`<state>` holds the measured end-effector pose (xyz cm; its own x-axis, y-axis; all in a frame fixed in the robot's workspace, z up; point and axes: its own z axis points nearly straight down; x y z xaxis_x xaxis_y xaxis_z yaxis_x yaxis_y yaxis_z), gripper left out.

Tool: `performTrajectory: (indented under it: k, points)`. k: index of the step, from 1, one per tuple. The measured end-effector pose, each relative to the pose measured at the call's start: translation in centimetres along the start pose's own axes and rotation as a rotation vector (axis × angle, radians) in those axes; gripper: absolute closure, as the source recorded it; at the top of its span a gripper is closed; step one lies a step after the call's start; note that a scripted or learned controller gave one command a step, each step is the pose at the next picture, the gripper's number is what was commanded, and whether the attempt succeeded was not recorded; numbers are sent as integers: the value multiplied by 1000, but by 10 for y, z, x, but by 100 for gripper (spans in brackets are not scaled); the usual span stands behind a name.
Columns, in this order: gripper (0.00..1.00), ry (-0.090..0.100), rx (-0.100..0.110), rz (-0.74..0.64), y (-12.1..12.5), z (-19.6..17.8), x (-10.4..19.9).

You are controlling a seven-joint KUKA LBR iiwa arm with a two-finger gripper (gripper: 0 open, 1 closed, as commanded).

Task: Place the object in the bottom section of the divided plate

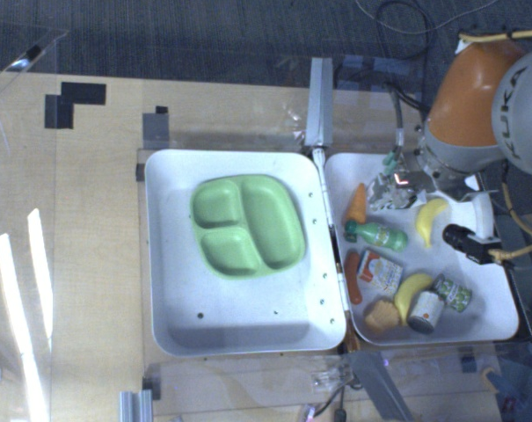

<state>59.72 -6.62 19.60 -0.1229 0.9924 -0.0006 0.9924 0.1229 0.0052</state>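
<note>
1. Leftward, well apart from the gripper [396,187]: green divided plate [247,224] in the left bin [173,323], all sections bare; placing not yet done.
2. Just left of and below the gripper: carrot [359,203], green bottle [377,234].
3. Gripper: low in the right bin [503,323] among the items; finger state cannot be told, nothing visibly held.
4. Just right: banana [426,219]. Which object is the target is unclear; pick and transfer remain.

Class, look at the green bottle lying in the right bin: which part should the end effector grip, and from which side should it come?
Grip the green bottle across its middle, coming from above. It lies on its side, pointing left to right, so the fingers should close across its width. The carrot lies close by.
</note>
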Motion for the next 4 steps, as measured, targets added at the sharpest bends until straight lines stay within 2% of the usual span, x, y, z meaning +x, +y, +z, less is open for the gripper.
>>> performTrajectory:
  k: [1, 2, 3, 4]
  points:
    - [100, -2, -2, 220, 5, -128, -14]
    - [100, 0, 0, 9, -79, -58, 36]
    - [100, -1, -5, 9, -77, -69, 36]
    - [100, 1, 1, -181, -62, -30, 89]
